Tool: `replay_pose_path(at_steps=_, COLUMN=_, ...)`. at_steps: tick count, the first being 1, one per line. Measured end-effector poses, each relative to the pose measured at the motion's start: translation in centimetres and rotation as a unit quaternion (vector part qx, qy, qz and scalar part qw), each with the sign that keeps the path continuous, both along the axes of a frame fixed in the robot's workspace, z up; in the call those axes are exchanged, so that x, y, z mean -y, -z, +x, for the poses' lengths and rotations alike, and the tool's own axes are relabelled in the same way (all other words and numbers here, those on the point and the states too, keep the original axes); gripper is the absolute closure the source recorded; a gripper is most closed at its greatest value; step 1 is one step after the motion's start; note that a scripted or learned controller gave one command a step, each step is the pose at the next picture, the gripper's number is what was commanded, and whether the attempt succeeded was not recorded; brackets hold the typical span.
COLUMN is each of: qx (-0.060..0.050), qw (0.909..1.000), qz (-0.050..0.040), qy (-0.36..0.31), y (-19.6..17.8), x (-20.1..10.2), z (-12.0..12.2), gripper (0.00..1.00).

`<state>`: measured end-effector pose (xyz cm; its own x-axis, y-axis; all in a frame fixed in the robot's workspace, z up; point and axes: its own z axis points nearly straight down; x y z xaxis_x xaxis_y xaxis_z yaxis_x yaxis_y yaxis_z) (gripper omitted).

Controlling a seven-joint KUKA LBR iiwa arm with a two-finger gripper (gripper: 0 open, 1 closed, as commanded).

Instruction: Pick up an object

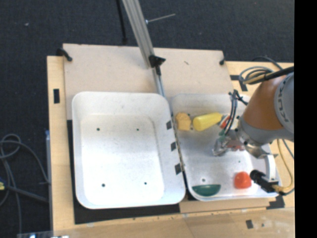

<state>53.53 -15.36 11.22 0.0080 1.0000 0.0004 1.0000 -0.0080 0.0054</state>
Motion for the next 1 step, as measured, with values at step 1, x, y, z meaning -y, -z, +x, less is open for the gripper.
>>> replay_pose_path(at_steps=1, qx=0.001, qw=1.0000, qz=-0.0015, qy=0.000, y=-6.05, x=0.89, z=-0.21, gripper=1.00)
